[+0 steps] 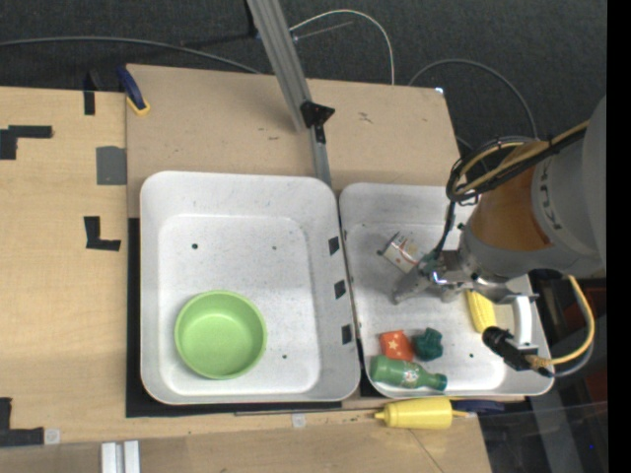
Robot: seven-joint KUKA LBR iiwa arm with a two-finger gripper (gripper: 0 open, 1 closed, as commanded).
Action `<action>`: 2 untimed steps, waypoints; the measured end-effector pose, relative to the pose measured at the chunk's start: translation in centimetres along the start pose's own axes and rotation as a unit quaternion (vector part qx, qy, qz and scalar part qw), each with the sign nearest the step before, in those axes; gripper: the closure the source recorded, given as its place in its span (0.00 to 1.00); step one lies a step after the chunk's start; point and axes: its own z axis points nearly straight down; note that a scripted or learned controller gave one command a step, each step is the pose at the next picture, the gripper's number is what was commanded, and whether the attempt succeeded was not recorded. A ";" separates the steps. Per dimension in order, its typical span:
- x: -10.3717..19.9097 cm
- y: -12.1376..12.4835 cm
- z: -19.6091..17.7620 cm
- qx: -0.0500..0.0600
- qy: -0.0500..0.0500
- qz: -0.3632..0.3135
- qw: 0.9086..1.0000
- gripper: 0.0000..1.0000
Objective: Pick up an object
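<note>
The claw (406,269) is low in the right bin (380,210), its fingers spread and nothing between them. Just below it lie an orange block (395,344), a teal block (428,343) and a green bottle (407,372). A yellow piece (479,310) sits to its right. Far to its left, a green bowl (221,334) rests in the left bin (237,190).
</note>
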 end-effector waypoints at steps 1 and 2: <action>0.1 0.0 -1.0 0.001 0.001 0.000 1.000 1.00; 0.4 0.2 -5.2 -0.001 0.000 0.000 1.000 1.00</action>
